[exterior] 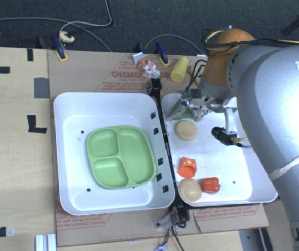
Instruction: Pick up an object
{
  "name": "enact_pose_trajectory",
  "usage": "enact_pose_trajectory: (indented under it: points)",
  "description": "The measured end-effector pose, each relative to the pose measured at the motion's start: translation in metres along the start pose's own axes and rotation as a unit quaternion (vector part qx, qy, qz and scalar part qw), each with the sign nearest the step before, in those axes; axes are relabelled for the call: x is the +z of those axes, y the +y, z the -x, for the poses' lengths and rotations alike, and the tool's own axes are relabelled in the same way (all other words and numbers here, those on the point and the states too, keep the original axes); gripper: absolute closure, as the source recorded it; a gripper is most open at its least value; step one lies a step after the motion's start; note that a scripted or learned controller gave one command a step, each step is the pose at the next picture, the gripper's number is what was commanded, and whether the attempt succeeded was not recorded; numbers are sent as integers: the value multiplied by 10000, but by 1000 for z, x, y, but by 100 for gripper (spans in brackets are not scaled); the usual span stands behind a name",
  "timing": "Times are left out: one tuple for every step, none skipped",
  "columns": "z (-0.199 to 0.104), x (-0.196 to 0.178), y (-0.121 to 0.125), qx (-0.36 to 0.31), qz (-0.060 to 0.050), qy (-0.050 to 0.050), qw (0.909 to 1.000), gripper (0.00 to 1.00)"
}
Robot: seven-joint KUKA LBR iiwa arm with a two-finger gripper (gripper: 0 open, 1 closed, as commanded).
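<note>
My gripper (191,107) hovers low in the right bin (254,190), its grip state hidden from me. I judge this the approach: the beige ball (186,130) lies just below it, needing a short descent.

Light even and bright from overhead; my arm (275,103) shows a pale sheen along its grey shell; white bins (107,111) near blown out, soft shadows under their rims; focus fair at centre, slightly soft throughout; dark cloth (139,9) at top loses detail.
</note>
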State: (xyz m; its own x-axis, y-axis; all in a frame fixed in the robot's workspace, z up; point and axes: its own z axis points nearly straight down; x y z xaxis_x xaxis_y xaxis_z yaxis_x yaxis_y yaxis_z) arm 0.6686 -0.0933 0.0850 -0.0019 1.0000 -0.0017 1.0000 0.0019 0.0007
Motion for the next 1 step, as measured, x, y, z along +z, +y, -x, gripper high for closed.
enact_pose_trajectory:
  points:
    - [14,-1,-17,3,6,-4,10000,0]
